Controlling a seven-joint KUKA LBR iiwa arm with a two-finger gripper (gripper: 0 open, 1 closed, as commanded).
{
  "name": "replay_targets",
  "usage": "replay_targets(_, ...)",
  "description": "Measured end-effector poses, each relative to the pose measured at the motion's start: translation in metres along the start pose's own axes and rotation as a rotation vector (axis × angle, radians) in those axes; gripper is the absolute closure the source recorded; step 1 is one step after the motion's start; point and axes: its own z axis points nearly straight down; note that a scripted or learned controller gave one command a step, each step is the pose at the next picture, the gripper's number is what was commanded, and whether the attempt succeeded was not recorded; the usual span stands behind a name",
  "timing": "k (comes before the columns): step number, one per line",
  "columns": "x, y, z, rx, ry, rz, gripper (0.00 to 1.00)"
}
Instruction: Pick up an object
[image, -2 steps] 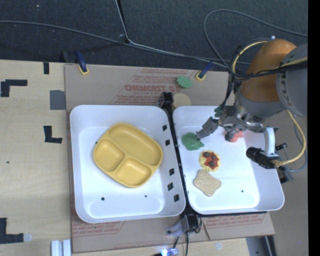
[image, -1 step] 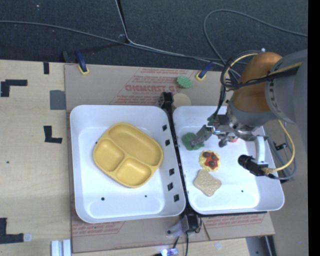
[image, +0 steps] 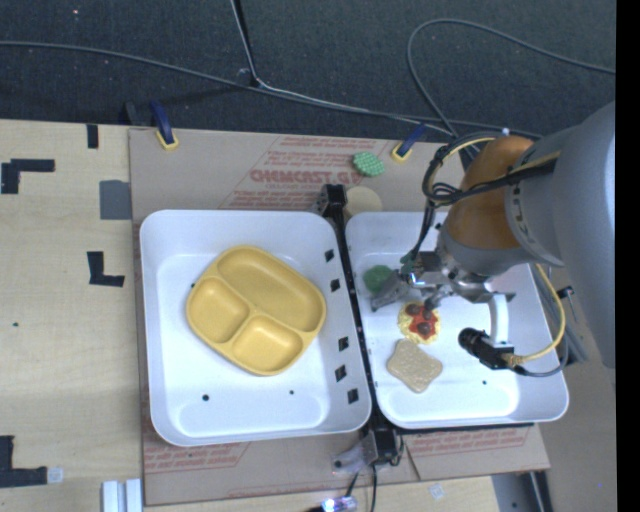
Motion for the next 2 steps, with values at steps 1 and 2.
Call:
replay_targets(1, 0.000, 0.003, 0.013, -0.017, -0.003, -0.002, 0.00)
replay_targets(2, -0.001, 0.005, 0.002, -0.021, -0.006, -0.003, 1.00)
